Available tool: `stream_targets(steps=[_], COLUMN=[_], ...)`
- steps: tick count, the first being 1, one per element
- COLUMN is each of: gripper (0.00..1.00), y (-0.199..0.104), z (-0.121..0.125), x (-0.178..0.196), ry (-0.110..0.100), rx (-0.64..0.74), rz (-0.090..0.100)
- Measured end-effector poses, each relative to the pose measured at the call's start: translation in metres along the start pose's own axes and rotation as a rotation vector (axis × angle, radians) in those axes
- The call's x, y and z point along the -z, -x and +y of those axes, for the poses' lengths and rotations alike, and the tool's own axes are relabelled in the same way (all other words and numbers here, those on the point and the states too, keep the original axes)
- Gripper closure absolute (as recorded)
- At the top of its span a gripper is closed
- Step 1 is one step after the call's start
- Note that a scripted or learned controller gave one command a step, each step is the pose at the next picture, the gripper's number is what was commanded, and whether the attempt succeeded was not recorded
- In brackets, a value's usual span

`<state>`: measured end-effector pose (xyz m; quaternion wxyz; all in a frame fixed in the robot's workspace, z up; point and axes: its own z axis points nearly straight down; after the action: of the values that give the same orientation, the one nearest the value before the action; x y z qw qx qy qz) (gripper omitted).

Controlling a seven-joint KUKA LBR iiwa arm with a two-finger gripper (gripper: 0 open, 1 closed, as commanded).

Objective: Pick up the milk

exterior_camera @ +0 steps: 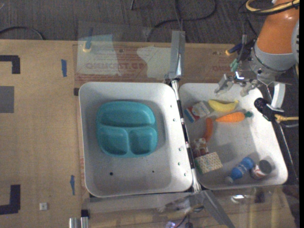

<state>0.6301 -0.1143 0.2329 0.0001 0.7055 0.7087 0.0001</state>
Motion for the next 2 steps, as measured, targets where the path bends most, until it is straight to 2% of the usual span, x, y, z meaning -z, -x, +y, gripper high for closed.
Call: stream_targets(steps=[1,2], gripper=[0.0,0.0], y=[0.016,0.013], z=[-0.047,-0.151], x=[-0.105,-0.104], ry=[0.0,-0.002], rx=[-0.074,-0.126], rz=[0.0,0.001])
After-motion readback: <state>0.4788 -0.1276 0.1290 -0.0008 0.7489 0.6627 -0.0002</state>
